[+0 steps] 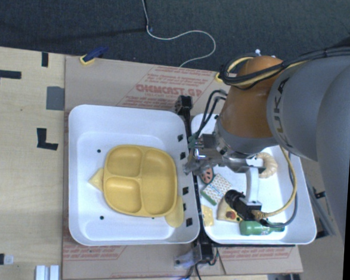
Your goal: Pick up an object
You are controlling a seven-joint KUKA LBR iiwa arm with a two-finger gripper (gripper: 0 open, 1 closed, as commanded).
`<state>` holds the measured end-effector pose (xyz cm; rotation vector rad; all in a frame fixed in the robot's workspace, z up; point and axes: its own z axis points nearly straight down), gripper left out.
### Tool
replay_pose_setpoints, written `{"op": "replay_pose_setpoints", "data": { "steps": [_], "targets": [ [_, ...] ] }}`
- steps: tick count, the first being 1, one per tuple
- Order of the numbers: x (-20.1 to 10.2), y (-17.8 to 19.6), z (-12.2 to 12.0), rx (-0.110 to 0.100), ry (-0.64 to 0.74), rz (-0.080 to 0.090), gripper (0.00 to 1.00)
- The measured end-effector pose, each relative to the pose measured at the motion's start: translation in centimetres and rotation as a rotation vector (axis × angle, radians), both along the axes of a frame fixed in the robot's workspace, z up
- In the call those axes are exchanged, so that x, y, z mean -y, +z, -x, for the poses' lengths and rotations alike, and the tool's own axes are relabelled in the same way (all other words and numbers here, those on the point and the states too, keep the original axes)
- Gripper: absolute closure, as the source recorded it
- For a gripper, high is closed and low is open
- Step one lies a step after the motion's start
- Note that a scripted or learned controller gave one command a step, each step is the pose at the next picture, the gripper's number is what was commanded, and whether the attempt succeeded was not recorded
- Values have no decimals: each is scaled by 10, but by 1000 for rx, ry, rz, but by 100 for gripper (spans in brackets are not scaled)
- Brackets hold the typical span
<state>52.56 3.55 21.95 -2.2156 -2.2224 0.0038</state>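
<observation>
From my station I see the arm (308, 110) coming in from the right of the frame, its orange band (249, 100) over the upper left part of the right bin (301, 211). The gripper (200, 162) sits low beneath the wrist, at the dividing edge between the two bins, just right of centre. The wrist blocks my view of it, so I cannot tell whether it is released or clenched, and I see nothing held in it.

The left bin (72, 159) holds a yellow divided plate (141, 181), lying flat across its middle, with its right edge close to the gripper. A thin yellow edge pokes out from under the plate at its left and lower right.

The small things lie in the right bin. A patterned card (217, 186) lies just below the gripper, and a small yellow piece (207, 215) sits below that, by the bin's left wall. A green object (253, 228) lies near the bottom wall. A cream, knobbly piece (271, 167) lies further right, partly under the arm.

Both bins rest on a cardboard sheet (160, 90) with red print, on the pale counter (18, 155). A white cable (182, 38) loops over the dark surface at the top of the frame.
</observation>
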Motion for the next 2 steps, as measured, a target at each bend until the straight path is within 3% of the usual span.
{"op": "replay_pose_setpoints", "data": {
  "steps": [1,2],
  "targets": [
    [-2,4,-18,3,-1,0,100],
    [-2,-4,-12,0,-3,2,100]
  ]
}}
